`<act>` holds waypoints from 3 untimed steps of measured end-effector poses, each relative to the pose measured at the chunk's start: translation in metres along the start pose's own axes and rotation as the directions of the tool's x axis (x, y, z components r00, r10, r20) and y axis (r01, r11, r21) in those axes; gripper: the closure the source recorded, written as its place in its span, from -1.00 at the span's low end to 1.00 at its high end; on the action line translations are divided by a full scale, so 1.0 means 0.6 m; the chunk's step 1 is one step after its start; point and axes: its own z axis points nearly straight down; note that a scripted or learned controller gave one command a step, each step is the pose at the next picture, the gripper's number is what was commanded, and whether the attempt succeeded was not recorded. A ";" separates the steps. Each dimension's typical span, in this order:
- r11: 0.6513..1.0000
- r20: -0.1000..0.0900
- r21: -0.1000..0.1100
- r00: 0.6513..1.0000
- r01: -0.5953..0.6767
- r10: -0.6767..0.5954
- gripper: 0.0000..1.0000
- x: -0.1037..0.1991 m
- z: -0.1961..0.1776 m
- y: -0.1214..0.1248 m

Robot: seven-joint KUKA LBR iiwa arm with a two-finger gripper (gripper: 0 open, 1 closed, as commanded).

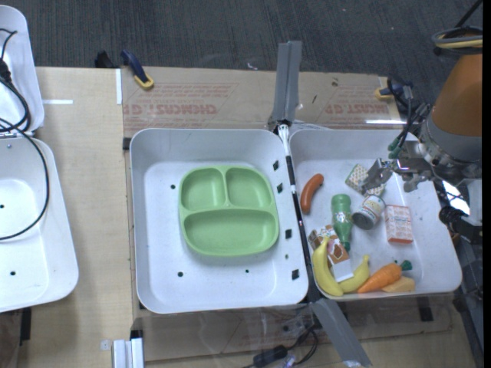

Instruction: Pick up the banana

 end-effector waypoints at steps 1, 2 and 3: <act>0.996 -0.001 0.002 0.996 -0.089 0.089 -1.00 0.004 0.212 -0.110; 0.919 -0.001 -0.001 0.919 0.394 -0.394 -1.00 -0.038 0.211 -0.121; 0.921 0.000 -0.003 0.921 0.390 -0.390 1.00 -0.038 0.196 -0.119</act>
